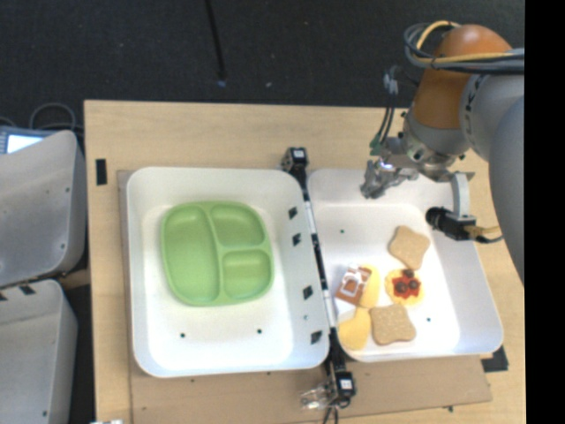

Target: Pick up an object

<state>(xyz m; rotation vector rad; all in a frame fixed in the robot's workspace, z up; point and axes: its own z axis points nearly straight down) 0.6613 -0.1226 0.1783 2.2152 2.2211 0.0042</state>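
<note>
The arm (459, 87) enters from the right and ends above the far edge of the right bin (468, 325). The gripper (381, 181) sits over the bin's far left corner. Nothing is visible between its fingers; whether it is released or clenched cannot be determined.

The food items lie in the near half of the right bin, well apart from the gripper:
- One toast slice (410, 246) lies toward the right centre.
- A second toast slice (391, 324) lies near the front edge.
- A yellow round with red topping (405, 285) lies between the two slices.
- A small red and white item (355, 284) rests just beside a yellow piece (356, 329), close to the bin's left wall.

The left bin (141, 325) holds a green divided tray (216, 253). Both bins stand side by side on the surface (106, 122).
</note>
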